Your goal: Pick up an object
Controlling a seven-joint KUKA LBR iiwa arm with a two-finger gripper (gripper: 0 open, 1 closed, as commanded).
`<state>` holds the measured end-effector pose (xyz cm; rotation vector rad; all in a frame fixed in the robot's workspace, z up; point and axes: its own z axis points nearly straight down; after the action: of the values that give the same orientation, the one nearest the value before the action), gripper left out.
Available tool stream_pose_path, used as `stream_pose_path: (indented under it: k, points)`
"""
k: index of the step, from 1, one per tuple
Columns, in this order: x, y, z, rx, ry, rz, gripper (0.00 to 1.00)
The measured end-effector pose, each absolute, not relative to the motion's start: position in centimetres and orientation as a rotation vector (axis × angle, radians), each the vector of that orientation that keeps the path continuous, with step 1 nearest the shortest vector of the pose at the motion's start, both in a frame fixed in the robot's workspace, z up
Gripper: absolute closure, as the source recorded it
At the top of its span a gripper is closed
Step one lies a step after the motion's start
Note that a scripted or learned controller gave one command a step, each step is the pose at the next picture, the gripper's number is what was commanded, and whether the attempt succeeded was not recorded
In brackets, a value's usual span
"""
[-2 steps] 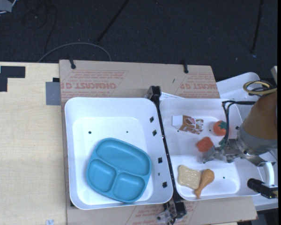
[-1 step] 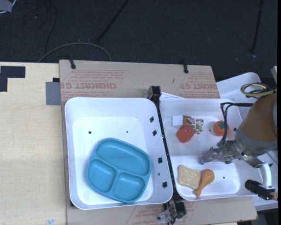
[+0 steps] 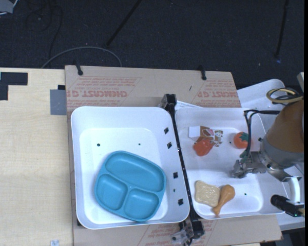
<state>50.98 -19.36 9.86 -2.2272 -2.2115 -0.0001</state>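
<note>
At the left of the frame lies the pale wooden bench [image 3: 25,152], smooth and bare apart from some dark square markers. On it sits the left shallow white plastic bin [image 3: 87,122], and inside it the light-blue three-compartment plastic tray [image 3: 130,185], glossy, rounded at the corners and lying flat and slightly askew toward the bin's lower edge. It is broad and low, a poor shape for my jaws, so I leave it where it is.

Across the black divider is the right shallow white plastic bin [image 3: 231,122], where the small graspable things are scattered loosely, well apart from each other, which gives me room to come down beside any one of them. In the upper middle lies a red rounded toy fruit [image 3: 203,147], touching a small printed packet [image 3: 212,135] just above it. Further right sits an orange rounded toy fruit [image 3: 240,140]. At the lower edge lie a tan slice of toy bread [image 3: 207,193] and, touching its right side, a golden-brown toy drumstick [image 3: 225,196], smooth and club-shaped.

My gripper [image 3: 242,168] is low over the bin floor at mid-right, between the orange fruit and the drumstick. At this slant the metal tips blur together, so I cannot tell whether my jaws are apart or together; I see nothing between them.
</note>
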Motion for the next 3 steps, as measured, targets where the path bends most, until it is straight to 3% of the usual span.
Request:
stream_pose_path:
  k: [2, 3]
  points:
    - [50.2, -20.1, 21.6, -2.222, -2.224, -0.001, 1.00]
    - [51.1, -19.6, 27.3, -2.221, -2.227, -0.003, 1.00]
